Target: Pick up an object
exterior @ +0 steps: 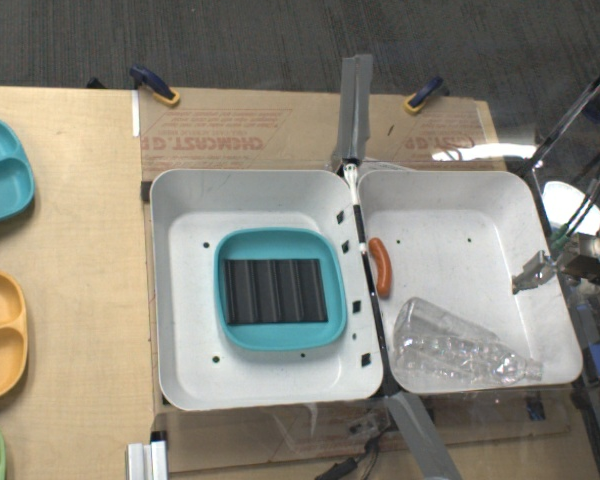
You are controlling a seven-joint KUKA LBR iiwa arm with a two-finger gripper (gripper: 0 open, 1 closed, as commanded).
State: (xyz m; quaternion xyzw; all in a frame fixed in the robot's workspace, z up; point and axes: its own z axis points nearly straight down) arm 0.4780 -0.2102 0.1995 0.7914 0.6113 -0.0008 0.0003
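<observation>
Gripper (pixel 532 273) fingertips poke in over the right bin's (pixel 450 203) right wall, too small to tell their state. Well apart, a crumpled clear plastic bottle (pixel 458 348) lies slantwise near the bin's front. An orange sausage (pixel 381 266) lies lengthwise front-to-back along the left wall. A teal tray (pixel 279 290) fills the left bin (pixel 180 268).

The cardboard sheet (pixel 280 133) behind the bins bears upside-down red print, partly legible as "CHEMCAST GP".
</observation>
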